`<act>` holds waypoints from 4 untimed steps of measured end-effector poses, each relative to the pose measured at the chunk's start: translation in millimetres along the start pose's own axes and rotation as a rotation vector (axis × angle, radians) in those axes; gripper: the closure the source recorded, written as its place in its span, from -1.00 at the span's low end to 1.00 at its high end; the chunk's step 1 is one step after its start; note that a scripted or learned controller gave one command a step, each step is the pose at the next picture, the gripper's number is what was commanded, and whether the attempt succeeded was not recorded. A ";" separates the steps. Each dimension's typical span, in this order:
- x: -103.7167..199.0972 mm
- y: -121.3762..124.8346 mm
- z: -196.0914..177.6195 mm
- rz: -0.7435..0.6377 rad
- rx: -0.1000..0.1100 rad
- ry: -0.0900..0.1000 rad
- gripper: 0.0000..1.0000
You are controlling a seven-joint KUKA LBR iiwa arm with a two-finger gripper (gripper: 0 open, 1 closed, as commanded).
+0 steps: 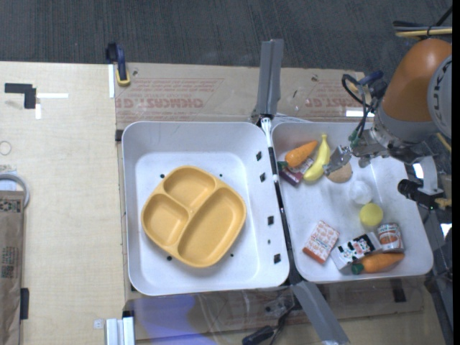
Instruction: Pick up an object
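A pale wood counter (57,192) carries two shallow white bins side by side, with dark grey carpet (180,13) running across the twelve o'clock edge and a flattened cardboard sheet (187,92) printed in red lying under the bins' far side.

The left bin (136,264) holds a yellow divided plate (194,215) with three compartments, sitting slightly toward nine o'clock of that bin's centre.

The right bin (420,264) holds the loose objects. A banana (318,160) and a carrot (301,152) lie touching near its eleven o'clock corner, with a small dark packet (290,173) just beside them. A yellow ball (371,214) rests near the middle. Toward six o'clock lie an orange snack packet (320,241), a small tin can (389,236), a black-and-white toy (353,250) and a second carrot (379,262), the last three close together.

The grey arm with its orange band (417,77) reaches in from three o'clock. Its gripper (341,161) is low in the right bin, right against the banana's three o'clock side and above a round tan object (341,172) that is hard to identify. Whether the fingers are released or clenched cannot be told.
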State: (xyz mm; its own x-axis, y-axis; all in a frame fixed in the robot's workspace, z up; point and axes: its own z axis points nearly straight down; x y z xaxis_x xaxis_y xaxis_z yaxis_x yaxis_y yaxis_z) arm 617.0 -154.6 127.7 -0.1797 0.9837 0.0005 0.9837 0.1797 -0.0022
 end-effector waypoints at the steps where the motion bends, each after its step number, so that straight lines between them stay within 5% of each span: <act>1: 5.5 46.6 29.6 -0.281 -0.010 -0.005 -1.00; 2: 23.5 -34.6 35.6 -0.431 -0.003 -0.001 -1.00; 3: 27.6 -51.5 27.6 -0.487 -0.002 -0.001 -1.00; 4: 12.3 -1.9 35.6 -0.576 -0.004 -0.003 -1.00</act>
State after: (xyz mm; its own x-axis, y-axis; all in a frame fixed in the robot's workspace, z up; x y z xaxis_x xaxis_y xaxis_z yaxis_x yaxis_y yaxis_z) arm 612.8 -142.9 92.0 -0.6864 0.7272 -0.0019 0.7272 0.6864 0.0013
